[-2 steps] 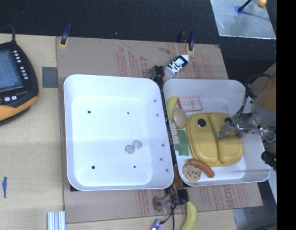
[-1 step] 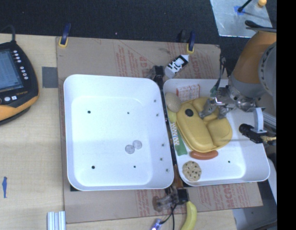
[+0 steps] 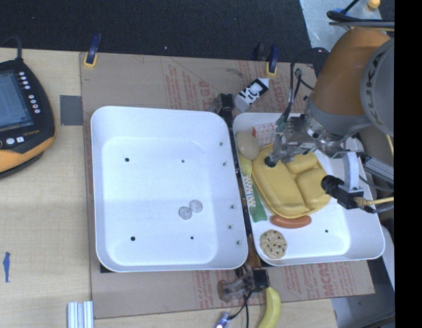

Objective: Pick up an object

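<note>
The gripper [image 3: 278, 150] is poised over the yellow plastic tray [image 3: 293, 183] in the right bin [image 3: 347, 241]; its grip cannot be told.

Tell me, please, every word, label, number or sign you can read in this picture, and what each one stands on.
None can be read for certain.
Cardboard sheet: faint red printing in several places, too blurred to read.
Green strip between the bins: pale lettering, too small to read.
Black-and-white pack above the right bin: a pattern, no legible text.
Handheld pendant: lit screen and buttons, too small to read.
</note>
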Tool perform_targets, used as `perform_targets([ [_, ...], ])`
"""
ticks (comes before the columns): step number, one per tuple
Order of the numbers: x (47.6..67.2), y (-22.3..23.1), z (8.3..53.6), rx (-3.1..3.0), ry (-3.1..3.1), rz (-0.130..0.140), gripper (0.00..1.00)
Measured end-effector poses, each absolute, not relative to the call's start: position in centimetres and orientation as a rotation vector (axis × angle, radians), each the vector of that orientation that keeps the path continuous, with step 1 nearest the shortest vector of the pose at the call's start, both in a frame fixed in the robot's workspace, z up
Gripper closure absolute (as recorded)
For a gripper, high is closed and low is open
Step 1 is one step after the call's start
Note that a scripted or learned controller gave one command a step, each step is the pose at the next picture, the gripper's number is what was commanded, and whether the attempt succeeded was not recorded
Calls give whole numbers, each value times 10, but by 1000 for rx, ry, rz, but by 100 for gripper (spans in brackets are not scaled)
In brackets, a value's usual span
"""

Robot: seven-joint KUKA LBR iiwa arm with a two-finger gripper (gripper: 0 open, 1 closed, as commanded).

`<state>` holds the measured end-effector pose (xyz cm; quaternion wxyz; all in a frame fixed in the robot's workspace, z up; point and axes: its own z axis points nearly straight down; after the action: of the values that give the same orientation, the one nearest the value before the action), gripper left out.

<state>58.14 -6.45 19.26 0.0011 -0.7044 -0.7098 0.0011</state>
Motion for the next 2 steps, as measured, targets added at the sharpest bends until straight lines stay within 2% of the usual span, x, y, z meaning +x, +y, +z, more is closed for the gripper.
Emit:
perform_targets([
  [1,581,-65,192,-2212,-2226,7,0],
  [2,598,-127,107,-2223,-2224,-1,0],
])
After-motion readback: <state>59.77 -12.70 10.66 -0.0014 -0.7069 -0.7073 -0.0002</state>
